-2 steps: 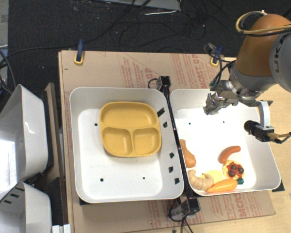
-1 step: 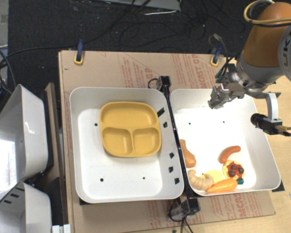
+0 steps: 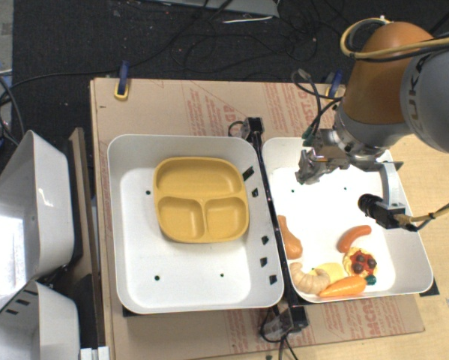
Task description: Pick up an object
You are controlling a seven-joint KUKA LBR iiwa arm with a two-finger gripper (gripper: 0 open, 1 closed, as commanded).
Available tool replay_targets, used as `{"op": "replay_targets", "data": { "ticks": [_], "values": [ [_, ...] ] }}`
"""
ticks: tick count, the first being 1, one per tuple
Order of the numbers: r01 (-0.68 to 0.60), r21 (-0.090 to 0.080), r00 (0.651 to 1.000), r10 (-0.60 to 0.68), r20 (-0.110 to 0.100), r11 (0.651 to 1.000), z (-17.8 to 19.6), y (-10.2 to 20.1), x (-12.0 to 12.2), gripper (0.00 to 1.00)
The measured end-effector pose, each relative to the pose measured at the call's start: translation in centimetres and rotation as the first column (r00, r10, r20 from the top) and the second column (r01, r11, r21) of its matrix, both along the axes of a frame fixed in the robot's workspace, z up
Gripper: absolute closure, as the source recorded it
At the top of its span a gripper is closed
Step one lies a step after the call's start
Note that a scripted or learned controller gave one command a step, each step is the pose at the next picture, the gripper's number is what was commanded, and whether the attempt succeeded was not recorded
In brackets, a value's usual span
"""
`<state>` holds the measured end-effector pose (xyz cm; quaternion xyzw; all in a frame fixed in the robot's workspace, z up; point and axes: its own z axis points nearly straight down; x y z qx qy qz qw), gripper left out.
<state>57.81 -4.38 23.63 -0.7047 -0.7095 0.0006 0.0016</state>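
My gripper (image 3: 311, 168) hangs over the back left part of the right bin (image 3: 325, 201), above bare white floor. Several toy foods lie at the front of that bin. An orange drumstick-like piece (image 3: 289, 237) rests by the left wall. A red-orange sausage (image 3: 354, 236) lies to the right of it. In front of these sit a small tart with berries (image 3: 360, 262), a yellow piece (image 3: 330, 271), a beige ridged pastry (image 3: 310, 278) and an orange carrot (image 3: 344, 286). All of them lie well in front of the gripper, apart from it.
The left bin (image 3: 134, 268) holds a yellow divided plate (image 3: 202, 199). A black divider with clips (image 3: 265, 208) runs between the bins. The bench is brown board (image 3: 179, 103); white tubs (image 3: 29, 201) stand off its left side.
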Motion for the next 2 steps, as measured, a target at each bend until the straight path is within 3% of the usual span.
{"op": "replay_targets", "data": {
  "ticks": [2],
  "values": [
    [-0.001, 0.000, 1.000, 0.001, -0.002, 1.000, -1.2, 10.8, -4.6, 1.00]
  ]
}}
